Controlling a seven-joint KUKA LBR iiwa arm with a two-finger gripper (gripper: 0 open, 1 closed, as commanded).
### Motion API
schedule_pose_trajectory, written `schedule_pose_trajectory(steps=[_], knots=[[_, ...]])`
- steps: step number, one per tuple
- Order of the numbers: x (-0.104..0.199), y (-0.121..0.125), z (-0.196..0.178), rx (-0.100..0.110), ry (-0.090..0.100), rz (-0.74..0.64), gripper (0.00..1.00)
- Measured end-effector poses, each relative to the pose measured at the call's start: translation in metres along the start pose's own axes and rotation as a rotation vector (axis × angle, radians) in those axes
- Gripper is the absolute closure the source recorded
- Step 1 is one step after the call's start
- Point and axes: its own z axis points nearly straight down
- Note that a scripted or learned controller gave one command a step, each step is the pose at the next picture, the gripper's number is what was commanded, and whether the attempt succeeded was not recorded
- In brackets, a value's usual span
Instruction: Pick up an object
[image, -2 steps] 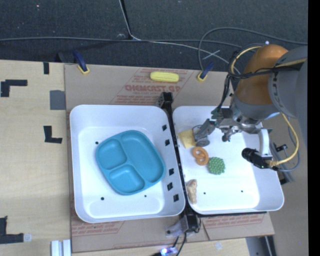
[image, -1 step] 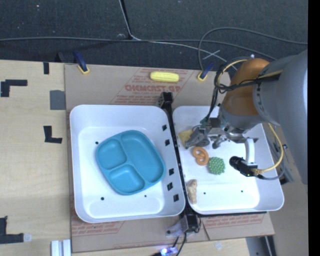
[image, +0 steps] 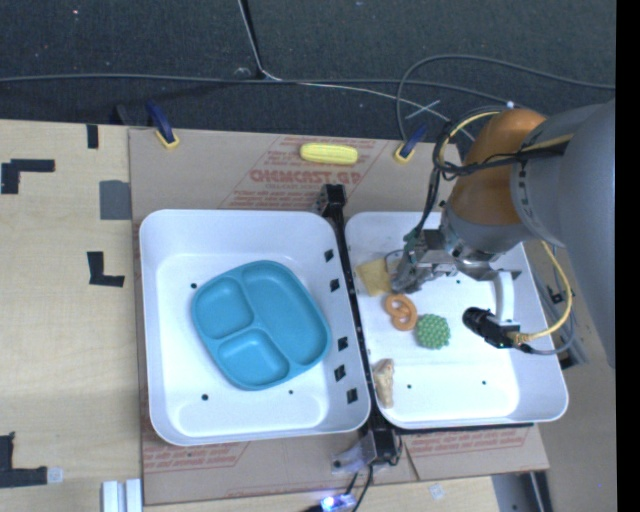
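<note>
Arm (image: 560, 170) cut off by right edge of frame. Gripper (image: 405, 272) seen from above; fingertips too small and dark to resolve. Yellowish piece (image: 372, 277) at right bin's (image: 540, 400) left wall partly covered by gripper, identity unclear. Pale object (image: 384, 381) near front wall too small to identify.

One cam, fixed above the bench (image: 60, 300), looking down at a slant on both bins. Left bin (image: 160, 300) sits mid-frame; arm (image: 560, 170) comes in right of it.
</note>
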Motion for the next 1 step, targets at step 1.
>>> schedule_pose_trajectory(steps=[1], knots=[[-0.0019, 0.0003, -0.0626, -0.007, 0.0, 0.002, 1.0]])
